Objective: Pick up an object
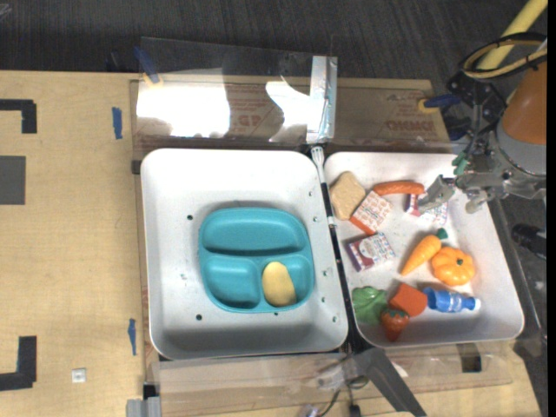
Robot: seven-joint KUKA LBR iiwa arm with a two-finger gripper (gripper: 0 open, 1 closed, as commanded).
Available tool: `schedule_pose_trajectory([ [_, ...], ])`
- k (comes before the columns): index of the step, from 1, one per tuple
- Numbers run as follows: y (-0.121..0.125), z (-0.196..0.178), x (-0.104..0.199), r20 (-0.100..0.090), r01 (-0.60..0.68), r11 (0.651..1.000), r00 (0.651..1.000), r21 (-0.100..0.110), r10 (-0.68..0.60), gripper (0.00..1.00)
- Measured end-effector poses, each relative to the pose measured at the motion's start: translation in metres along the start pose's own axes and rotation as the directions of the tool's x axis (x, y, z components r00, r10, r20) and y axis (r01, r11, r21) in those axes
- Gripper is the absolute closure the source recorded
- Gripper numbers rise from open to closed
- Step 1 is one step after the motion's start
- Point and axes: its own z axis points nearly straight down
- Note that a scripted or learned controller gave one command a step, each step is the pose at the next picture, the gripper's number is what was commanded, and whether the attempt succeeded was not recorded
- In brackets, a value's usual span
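Here the gripper (pixel 445 195) hangs over the right bin's (pixel 508 320) upper right part, fingers blurred, so I cannot tell how they stand. Just below lie a carrot (pixel 420 254) and small pumpkin (pixel 453 266); a sausage (pixel 397 188) lies leftward. The arm (pixel 521 137) is cut off at the edge.

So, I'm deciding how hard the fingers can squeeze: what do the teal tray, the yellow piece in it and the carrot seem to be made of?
The teal tray looks like moulded plastic with a smooth, slightly glossy finish: rounded dividers, even colour. The yellow piece looks like a plastic toy potato, matte and uniformly coloured, though foam or rubber can't be ruled out. The carrot also seems to be toy plastic, flat orange with no natural texture.
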Motion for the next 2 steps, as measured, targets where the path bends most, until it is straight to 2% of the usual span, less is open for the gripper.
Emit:
schedule_pose_trajectory([
  [1, -0.0034, 0.1102, -0.0293, 0.002, 0.215, 0.977, 0.977, -0.003, -0.215, 0.0],
  [2, 0.0016, 0.1149, -0.0294, 0.004, 0.461, 0.887, 0.887, -0.003, -0.461, 0.0],
])
